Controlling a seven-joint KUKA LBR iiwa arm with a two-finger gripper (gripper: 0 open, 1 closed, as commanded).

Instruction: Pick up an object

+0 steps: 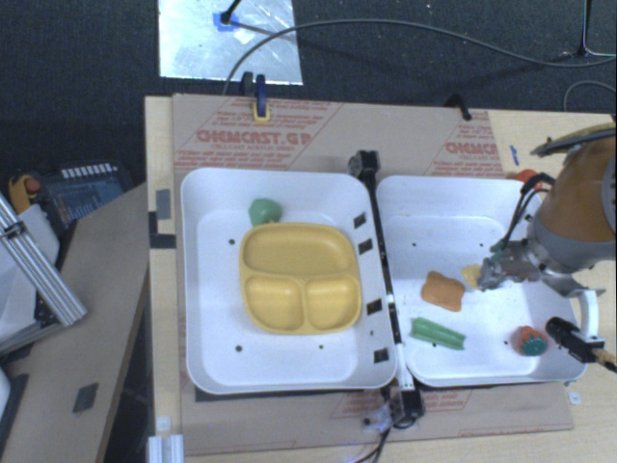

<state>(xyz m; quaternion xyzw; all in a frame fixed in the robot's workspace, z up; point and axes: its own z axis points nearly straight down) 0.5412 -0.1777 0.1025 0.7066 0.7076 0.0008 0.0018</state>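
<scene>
Tool [490,274] low in the right bin [453,196], beside a small yellow piece [470,275]; its opening cannot be told.
Nothing lifted yet: orange piece [442,290], green piece [438,333] and red-and-teal piece [527,340] lie on the bin floor; grasp and lift remain.

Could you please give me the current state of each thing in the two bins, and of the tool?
Yellow tray: flat in the left bin, right way up.
Green lump: in the left bin, at the tray's far edge.
Orange piece: lying in the right bin, beside the tool.
Green stick: lying flat in the right bin.
Round orange-and-teal item: in the right bin's near corner.
Tool: low in the right bin.
</scene>
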